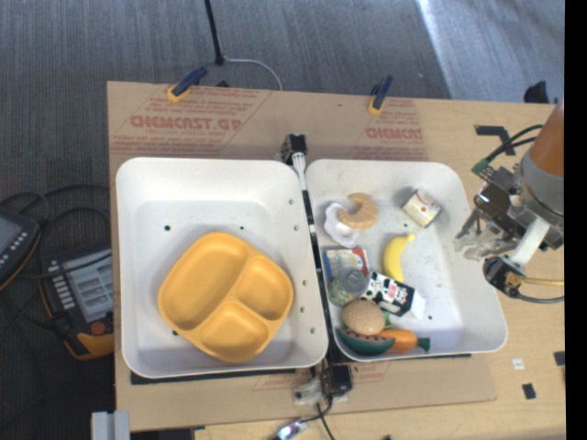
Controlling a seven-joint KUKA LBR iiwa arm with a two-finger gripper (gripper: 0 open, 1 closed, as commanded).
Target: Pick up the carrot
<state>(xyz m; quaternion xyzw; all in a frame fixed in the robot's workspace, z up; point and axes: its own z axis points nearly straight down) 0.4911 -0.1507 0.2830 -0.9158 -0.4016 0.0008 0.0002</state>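
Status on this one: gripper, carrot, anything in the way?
Gripper at right bin's right rim, nothing visibly held. Carrot at bin's near edge, untouched. Bun and green bowl crowd its left end.

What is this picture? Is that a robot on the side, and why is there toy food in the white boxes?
Yes, that is a robot arm, grey with an orange band, reaching in from the right. One camera up above looks down at a slant on a bench with two shallow white bins.

At the arm's end is its pincer, which grabs things. Right now it hangs at the right bin's edge with nothing between its fingers that I can see.

In the left bin lies a yellow tray with three sections. The right bin holds toy food: a banana, a bread-like ring, a small box and more. The carrot, which the robot should pick up, lies at the near edge, next to a small bowl.
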